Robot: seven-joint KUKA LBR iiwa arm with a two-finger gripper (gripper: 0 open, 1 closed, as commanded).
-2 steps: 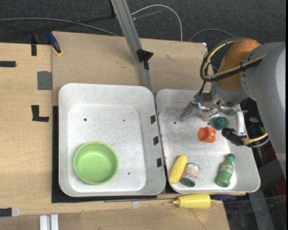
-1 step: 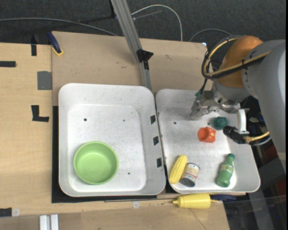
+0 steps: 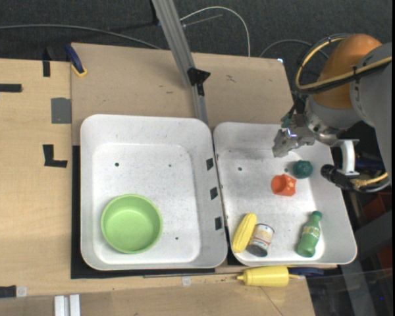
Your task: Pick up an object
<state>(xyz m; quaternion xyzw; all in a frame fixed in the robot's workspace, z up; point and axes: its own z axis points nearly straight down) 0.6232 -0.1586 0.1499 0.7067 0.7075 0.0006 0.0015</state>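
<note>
The end effector (image 3: pixel 284 142) is hovering over the upper part of the right bin (image 3: pixel 232 176), and I cannot tell how it is set at this angle; nothing is showing in its grip. The nearest candidates are lying just below it: a small teal object (image 3: pixel 303 169) and an orange toy (image 3: pixel 284 185), close beside each other. That closeness is the main risk, in my judgement: a descent aimed at one could be nudging the other aside, or closing on neither. The teal piece is also sitting near the bin's right wall, which could be blocking the approach.

The right bin is also holding a corn cob (image 3: pixel 243 233) touching a small can (image 3: pixel 261 239), and a green bottle (image 3: pixel 309 234). The left bin (image 3: pixel 92 143) is holding a green bowl (image 3: pixel 131 223). A yellow bottle (image 3: pixel 266 276) is lying on the table (image 3: pixel 26 176) beyond the bins' front edge.
</note>
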